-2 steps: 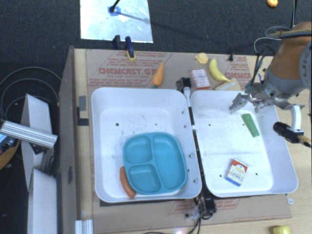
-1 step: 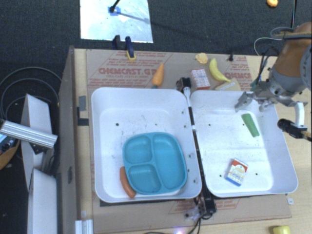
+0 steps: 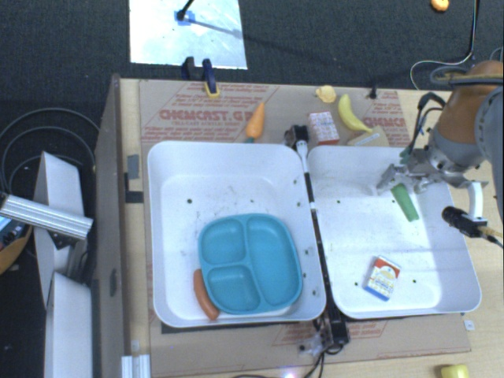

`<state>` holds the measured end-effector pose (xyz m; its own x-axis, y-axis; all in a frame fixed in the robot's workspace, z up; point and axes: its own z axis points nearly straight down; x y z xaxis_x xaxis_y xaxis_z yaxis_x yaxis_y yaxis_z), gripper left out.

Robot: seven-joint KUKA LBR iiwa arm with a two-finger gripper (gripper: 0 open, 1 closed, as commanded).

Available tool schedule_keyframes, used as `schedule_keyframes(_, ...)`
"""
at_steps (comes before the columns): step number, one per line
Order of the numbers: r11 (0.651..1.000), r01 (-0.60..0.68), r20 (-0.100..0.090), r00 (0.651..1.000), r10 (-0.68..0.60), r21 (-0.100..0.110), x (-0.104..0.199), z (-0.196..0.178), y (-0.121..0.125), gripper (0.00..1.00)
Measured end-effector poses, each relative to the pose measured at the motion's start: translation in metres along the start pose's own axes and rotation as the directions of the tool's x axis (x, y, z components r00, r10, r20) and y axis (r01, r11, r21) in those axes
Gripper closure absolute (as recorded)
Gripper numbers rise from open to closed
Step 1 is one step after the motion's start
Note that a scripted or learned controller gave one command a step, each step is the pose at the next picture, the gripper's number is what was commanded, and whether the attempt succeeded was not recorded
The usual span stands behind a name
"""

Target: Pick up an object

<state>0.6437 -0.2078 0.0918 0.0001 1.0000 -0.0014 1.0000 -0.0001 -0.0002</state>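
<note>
My gripper hangs over the upper right part of the right bin, at the end of the grey arm with the orange band. A short green stick pokes out from right under it, slanting toward the bin's front; whether it is gripped or lies on the floor I cannot tell. A small white box with red and blue print lies near the front of the same bin. In the left bin sit a blue divided plate and an orange sausage-shaped piece beside its left edge.
Behind the bins on the cardboard lie a carrot, a small pink-white box, a banana and a yellow piece. A black part of the arm sticks out over the right bin's right side.
</note>
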Motion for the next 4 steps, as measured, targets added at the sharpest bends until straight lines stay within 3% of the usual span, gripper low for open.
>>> schedule_keyframes(1,1.0,0.005,0.002,1.0,-0.005,-0.006,0.001,-0.015,0.002,1.0)
schedule_keyframes(2,1.0,0.007,0.002,1.0,-0.007,-0.006,0.001,-0.014,0.002,0.0)
schedule_keyframes(3,1.0,0.006,0.0,1.0,-0.006,-0.004,0.02,0.007,0.017,0.0)
schedule_keyframes(4,1.0,0.0,0.0,1.0,0.0,-0.002,0.024,-0.025,-0.012,0.0)
